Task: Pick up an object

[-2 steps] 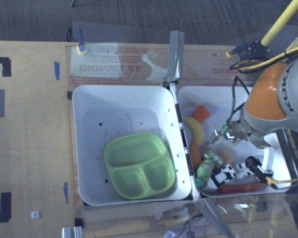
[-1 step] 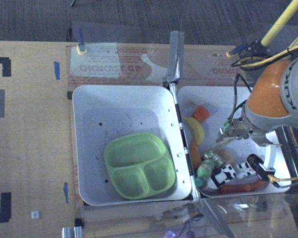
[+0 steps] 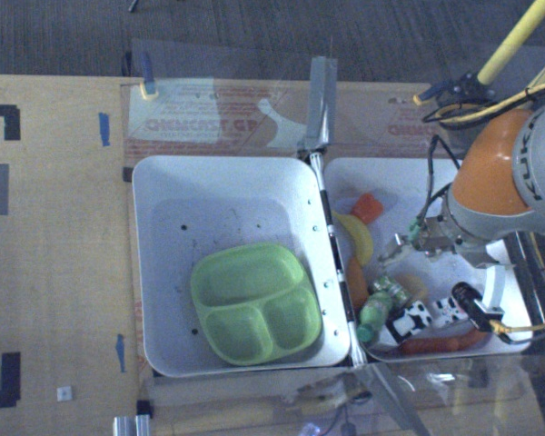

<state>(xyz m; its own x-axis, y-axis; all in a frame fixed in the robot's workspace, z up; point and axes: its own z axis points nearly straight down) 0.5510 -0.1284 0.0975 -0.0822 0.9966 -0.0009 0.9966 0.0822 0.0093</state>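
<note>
The gripper is seen over the right bin, hung from the grey wrist below the orange band; whether it is spread or pressed together cannot be told, as the metal parts are small and blurred. Nothing can be made out in its grasp.

Taking the gripper as the landmark, the objects in the right bin are placed as follows. A yellow banana is lain just to its left, against the wall shared with the other bin. An orange-red piece is found above and left of it, beyond the banana's top end. An orange carrot-like stick is seen below and left, along the same wall. A green bottle is lain below it, tilted, its cap end pointing toward the near corner. A black-and-white spotted toy is set below, just right of the bottle. A long red item is stretched along the near wall, farthest below.

Well to the left of the gripper, the left bin is occupied by a green divided plate with three compartments, resting toward its near right corner.
</note>
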